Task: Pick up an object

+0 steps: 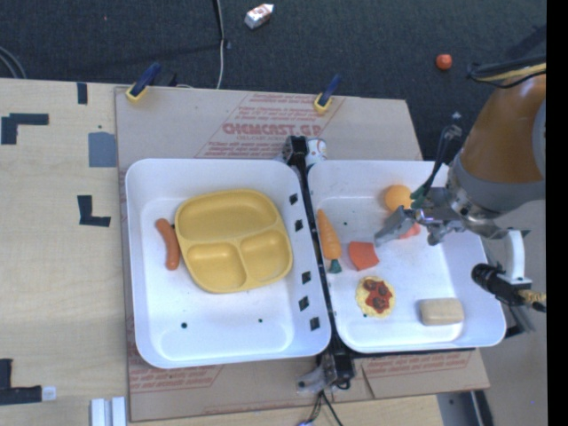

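My tool (401,227) hangs over the right bin (479,327), right of centre in the frame; I cannot tell its state. The orange ball (396,195) lies just above it, the red block (362,255) just below-left, both near.

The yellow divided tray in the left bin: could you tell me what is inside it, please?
The yellow tray shows three bare compartments with no food in them. A sausage lies beside it in the left bin. Whatever is under the tray is covered.
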`<state>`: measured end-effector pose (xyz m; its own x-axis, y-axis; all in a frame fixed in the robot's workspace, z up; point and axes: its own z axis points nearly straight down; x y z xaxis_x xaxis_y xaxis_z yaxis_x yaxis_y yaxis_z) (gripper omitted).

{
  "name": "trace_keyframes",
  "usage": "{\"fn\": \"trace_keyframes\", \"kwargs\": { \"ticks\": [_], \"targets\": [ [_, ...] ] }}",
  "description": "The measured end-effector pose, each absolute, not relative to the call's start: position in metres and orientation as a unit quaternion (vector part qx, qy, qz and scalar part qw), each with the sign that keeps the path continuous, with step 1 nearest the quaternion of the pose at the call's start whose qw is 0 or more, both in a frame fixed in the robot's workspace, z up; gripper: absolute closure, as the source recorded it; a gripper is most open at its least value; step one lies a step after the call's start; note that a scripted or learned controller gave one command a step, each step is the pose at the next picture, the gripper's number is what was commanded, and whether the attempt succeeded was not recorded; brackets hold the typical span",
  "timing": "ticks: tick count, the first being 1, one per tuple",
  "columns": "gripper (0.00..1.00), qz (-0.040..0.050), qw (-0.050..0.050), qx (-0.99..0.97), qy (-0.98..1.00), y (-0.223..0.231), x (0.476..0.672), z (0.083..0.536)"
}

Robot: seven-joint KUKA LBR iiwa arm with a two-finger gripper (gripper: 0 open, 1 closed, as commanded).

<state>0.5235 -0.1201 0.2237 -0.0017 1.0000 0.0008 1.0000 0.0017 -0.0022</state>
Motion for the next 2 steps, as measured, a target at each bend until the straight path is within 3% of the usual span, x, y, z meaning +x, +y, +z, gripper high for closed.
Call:
{"fn": "trace_keyframes", "kwargs": {
  "ticks": [1, 2],
  "targets": [
    [0.0, -0.0018, -0.004, -0.706, -0.708, -0.167, 0.632, 0.199],
    [0.0, 0.0005, -0.002, -0.706, -0.708, -0.188, 0.66, 0.081]
  ]
}}
